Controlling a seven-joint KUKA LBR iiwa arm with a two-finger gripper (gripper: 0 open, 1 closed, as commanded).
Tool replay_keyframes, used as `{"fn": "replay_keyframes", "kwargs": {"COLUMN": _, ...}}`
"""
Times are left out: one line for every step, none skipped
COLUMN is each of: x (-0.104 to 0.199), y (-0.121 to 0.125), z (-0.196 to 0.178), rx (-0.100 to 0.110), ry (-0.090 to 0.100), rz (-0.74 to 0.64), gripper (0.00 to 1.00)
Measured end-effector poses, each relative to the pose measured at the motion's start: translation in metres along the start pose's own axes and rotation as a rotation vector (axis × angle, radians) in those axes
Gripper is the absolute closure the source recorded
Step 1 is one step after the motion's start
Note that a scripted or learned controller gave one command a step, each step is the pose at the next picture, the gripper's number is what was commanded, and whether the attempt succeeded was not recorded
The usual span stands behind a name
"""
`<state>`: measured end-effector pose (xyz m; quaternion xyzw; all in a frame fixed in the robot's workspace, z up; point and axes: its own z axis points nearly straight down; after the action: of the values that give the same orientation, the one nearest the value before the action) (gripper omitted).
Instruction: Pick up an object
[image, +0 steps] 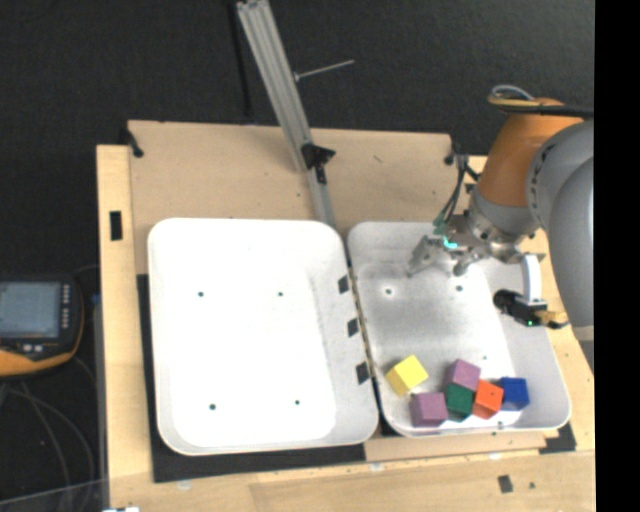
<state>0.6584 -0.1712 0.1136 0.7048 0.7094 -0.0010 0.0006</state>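
The end effector (447, 257) is blurred; the arm (545, 190) runs off the right edge.

Two bins sit side by side — the left bin (245, 330) beside the right bin (440, 310). The blocks (458, 390) cluster in the right bin's near end. The gripper (445, 255) is over its far end.

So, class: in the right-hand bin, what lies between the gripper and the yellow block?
In the camera view, nothing: bare white floor of the right bin separates the gripper, near the far end, from the yellow block in the near cluster.

2 white bins (250, 235), 6 blocks (459, 390), 1 gripper (440, 256).
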Motion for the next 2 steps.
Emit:
{"fn": "replay_keyframes", "kwargs": {"x": 0.0, "y": 0.0, "z": 0.0, "rx": 0.001, "ry": 0.0, "rz": -0.003, "gripper": 0.0}}
{"fn": "replay_keyframes", "kwargs": {"x": 0.034, "y": -0.047, "z": 0.017, "rx": 0.0, "ry": 0.001, "rz": 0.006, "gripper": 0.0}}
